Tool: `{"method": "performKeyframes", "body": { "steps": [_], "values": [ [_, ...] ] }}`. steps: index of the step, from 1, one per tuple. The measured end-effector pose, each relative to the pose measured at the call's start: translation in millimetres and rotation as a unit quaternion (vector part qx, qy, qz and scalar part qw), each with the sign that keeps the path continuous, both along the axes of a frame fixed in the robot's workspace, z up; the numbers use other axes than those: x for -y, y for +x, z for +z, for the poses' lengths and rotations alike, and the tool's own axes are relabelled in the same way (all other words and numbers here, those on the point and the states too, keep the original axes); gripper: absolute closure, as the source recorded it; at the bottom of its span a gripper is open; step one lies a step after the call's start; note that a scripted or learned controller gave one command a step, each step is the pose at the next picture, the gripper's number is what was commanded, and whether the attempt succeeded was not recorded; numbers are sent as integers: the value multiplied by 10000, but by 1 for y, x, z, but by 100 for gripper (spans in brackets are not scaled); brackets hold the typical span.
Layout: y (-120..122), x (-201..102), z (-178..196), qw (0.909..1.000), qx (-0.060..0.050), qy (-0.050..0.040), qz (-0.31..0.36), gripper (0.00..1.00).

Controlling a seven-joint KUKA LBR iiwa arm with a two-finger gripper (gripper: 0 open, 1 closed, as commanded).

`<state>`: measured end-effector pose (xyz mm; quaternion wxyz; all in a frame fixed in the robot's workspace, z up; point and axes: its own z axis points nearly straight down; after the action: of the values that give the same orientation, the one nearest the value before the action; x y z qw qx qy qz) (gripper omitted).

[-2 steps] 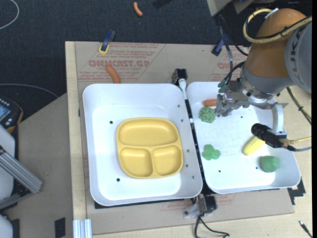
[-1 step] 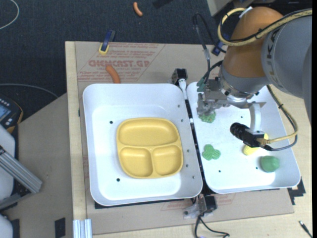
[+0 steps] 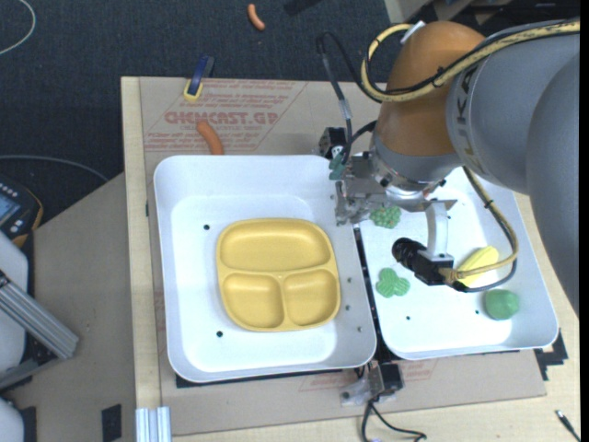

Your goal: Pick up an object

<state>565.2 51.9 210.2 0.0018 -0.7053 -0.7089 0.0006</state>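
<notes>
My gripper (image 3: 348,203) reaches down at the far left corner of the right bin (image 3: 460,339), close to the wall between the two bins. A small frilly green piece (image 3: 386,216) lies just to its right, partly under the wrist. A second frilly green piece (image 3: 393,284) rests nearer the front of that bin. A round green ball (image 3: 502,304) sits by the bin's right edge. Nothing shows between the fingers, which the wrist largely hides.
The left bin (image 3: 184,274) holds a yellow divided plate (image 3: 276,273). On the cardboard behind the bins lie an orange sausage-shaped piece (image 3: 211,137) and a blue and yellow tool (image 3: 196,79). The bulky arm (image 3: 515,109) covers the right bin's far side.
</notes>
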Motion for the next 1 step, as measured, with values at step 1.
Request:
{"method": "performKeyframes", "body": {
  "steps": [1],
  "values": [
    [-7, -47, 5, 10000, 19, 4, 5, 100]
  ]
}}
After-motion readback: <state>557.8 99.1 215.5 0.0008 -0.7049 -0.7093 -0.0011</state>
